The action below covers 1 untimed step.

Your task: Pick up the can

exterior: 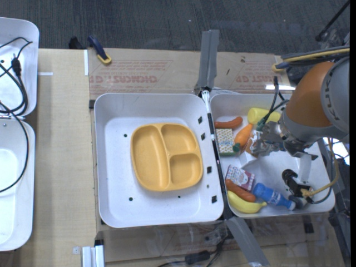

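Observation:
The can point(225, 142), short with a pale and green label, lies near the left wall of the right bin point(320, 204). My gripper point(257, 144) hangs low over the middle of that bin, to the right of the can. An orange carrot point(243, 136) lies between the can and the gripper. Nothing shows held in the gripper. The grey arm with its orange band point(311, 96) comes in from the right and hides the bin's far right part.
Also in the right bin are a red sausage point(228, 122), a yellow fruit point(261, 114), a pink carton point(240, 177), a second sausage point(241, 192), a banana point(245, 203) and a blue bottle point(273, 196). The left bin point(111, 149) holds a yellow divided plate point(167, 156).

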### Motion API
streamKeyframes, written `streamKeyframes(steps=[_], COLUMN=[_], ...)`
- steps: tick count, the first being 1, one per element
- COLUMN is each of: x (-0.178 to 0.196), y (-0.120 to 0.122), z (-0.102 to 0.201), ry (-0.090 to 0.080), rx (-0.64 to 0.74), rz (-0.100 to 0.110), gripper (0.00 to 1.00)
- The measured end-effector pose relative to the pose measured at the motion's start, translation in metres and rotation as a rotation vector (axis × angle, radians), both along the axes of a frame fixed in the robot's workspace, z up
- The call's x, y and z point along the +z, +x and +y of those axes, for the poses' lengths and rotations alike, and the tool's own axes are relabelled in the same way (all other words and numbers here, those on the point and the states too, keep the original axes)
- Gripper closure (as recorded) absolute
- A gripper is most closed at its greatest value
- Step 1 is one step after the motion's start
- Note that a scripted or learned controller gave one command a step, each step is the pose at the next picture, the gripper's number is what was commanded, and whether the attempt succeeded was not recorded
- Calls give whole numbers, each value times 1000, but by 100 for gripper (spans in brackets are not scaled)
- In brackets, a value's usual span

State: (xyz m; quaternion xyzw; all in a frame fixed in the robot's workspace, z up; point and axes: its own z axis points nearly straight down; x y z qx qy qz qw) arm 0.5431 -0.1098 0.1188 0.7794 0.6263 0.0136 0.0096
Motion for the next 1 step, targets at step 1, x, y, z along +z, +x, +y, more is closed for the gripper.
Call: streamKeyframes(steps=[1], x=[76], y=[43], z=[-12], ry=[-4], rx=[34], rz=[34], gripper=[100])
